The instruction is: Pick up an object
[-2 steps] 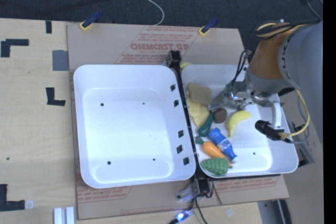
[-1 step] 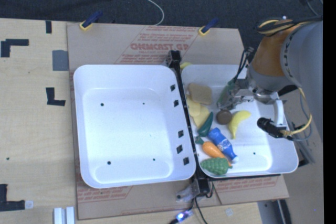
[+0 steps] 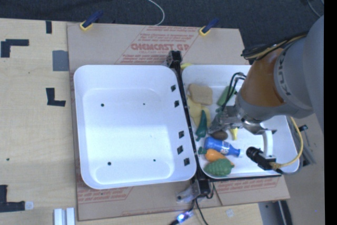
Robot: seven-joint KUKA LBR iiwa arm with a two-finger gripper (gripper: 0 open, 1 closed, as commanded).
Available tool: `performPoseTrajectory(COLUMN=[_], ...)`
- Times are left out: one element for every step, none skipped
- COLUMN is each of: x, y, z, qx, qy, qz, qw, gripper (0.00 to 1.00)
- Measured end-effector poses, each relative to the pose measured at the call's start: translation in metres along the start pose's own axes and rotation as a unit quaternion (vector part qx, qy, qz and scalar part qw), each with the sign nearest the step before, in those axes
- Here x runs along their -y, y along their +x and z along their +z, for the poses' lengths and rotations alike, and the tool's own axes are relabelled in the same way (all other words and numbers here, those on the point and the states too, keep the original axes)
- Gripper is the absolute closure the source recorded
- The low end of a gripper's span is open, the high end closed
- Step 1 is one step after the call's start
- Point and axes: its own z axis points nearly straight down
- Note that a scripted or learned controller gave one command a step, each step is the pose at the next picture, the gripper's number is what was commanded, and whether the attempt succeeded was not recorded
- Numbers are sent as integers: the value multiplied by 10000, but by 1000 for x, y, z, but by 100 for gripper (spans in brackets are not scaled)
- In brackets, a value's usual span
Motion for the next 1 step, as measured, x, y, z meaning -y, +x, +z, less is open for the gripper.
performPoseTrajectory(x=[-73], y=[40], z=[-107], qx=[10], qy=[-85], qz=[-34], qw=[10000], gripper=[100])
